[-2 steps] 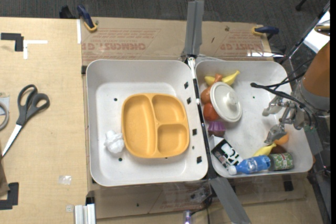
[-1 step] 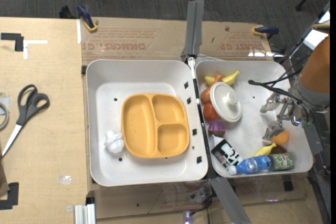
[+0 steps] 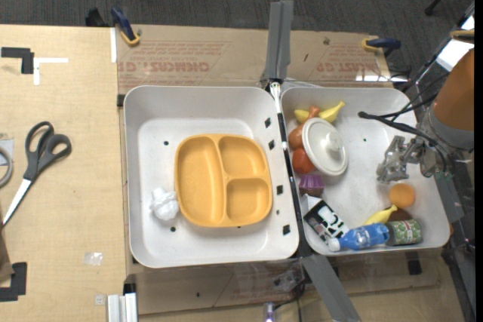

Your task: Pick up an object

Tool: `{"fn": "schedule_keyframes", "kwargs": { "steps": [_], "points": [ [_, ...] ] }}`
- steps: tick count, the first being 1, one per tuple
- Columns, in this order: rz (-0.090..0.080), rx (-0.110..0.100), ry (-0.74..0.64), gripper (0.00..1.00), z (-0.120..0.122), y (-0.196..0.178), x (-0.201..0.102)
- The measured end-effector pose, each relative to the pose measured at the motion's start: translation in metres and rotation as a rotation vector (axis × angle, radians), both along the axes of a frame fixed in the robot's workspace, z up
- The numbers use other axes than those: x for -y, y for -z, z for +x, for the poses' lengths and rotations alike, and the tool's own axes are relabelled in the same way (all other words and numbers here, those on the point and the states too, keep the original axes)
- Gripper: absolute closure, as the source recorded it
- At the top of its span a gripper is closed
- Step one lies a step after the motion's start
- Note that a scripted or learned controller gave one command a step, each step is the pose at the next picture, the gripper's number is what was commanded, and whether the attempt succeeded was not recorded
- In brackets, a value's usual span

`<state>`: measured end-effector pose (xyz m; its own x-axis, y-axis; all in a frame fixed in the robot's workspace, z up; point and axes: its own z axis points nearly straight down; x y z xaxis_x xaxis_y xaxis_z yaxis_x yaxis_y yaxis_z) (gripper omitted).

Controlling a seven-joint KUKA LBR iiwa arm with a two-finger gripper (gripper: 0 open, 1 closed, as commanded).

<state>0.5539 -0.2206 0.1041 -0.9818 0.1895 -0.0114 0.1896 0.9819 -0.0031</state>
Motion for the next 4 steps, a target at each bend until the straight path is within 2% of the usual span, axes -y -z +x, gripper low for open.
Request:
{"fn": "schedule_keyframes", "kwargs": {
  "steps": [1,2,3,4],
  "points": [
    [0.000,0.000,0.000,0.00,0.000,0.000,0.000],
    [0.005,-0.006,0.101,0.00,-0.050,0.010,0.001],
    [0.005,-0.004,0.098,0.00,-0.028,0.011,-0.002],
    [0.002,0.000,0.094,1.00,-0.026,0.000,-0.002]
  ]
}}
